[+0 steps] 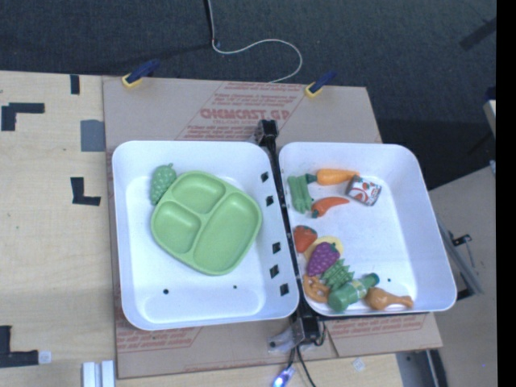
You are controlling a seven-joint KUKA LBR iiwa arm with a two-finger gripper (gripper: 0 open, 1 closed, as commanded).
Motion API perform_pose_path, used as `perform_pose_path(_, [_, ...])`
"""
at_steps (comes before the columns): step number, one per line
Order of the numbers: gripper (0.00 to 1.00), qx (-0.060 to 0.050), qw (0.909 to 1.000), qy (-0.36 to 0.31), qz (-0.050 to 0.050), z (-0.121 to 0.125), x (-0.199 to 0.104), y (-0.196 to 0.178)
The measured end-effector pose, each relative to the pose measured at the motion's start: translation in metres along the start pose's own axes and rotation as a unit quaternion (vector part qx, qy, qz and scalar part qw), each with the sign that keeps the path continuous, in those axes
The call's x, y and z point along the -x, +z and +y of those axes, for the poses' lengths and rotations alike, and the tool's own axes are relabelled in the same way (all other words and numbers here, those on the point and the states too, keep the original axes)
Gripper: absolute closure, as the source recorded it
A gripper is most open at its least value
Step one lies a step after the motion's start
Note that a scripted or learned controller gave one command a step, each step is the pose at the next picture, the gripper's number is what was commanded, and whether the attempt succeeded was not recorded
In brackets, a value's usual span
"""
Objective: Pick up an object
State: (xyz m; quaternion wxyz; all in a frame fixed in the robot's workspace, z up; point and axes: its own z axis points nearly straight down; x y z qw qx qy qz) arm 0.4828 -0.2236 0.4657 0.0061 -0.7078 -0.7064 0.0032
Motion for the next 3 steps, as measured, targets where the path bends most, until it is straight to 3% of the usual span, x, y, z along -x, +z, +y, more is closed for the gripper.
perform_pose_path(2, [1.0, 0.005, 1.0, -0.001, -0.003, 0.002, 0.0, 0.048])
perform_pose_path(3, [1.0, 0.014, 0.9999, -0.003, -0.005, 0.006, -0.013, -0.077])
